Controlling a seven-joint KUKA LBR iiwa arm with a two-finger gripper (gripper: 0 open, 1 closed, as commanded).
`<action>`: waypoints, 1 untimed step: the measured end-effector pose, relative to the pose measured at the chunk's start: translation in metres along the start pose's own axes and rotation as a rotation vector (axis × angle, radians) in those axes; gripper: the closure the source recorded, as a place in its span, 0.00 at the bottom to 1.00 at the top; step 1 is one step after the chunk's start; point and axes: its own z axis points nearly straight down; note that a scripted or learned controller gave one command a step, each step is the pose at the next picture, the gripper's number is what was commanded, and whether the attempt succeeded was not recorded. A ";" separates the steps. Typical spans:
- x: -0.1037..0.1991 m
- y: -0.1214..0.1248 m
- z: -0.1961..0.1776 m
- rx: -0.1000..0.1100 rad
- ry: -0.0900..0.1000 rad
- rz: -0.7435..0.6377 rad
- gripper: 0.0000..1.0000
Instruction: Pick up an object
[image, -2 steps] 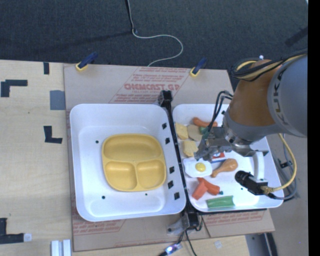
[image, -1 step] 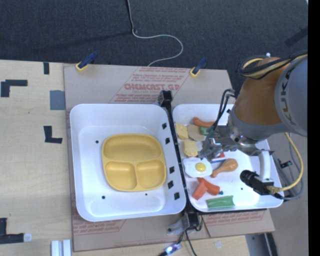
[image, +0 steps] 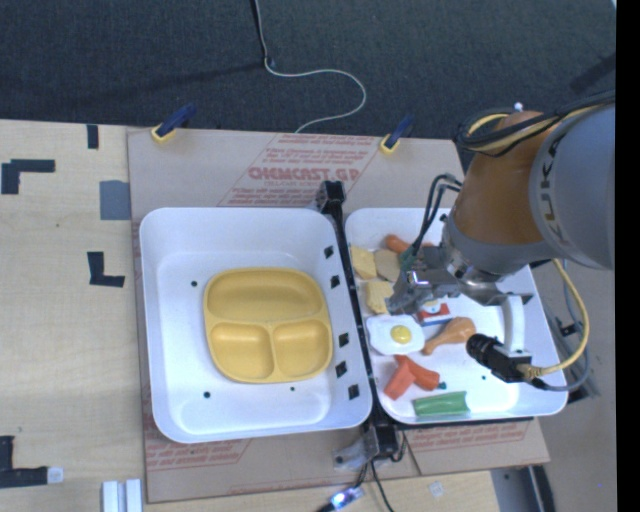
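The right bin (image: 540, 405) holds toy food: a fried egg (image: 396, 334), a chicken drumstick (image: 449, 333), carrot pieces (image: 409, 377), a green piece (image: 439, 404), pale cheese or bread chunks (image: 374, 281) and an orange sausage (image: 397, 243). My gripper (image: 413, 292) hangs low over the bin's left part, just above the fried egg and beside the pale chunks. Nothing can be made out between its fingers.
The left bin (image: 165, 300) carries a yellow divided plate (image: 268, 323). A black divider with clips (image: 343, 290) runs between the bins. The arm's orange band and grey body (image: 520, 200) cover the right bin's back right. Cardboard lies under both bins.
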 end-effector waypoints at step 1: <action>-0.013 -0.008 -0.015 -0.002 0.001 0.002 1.00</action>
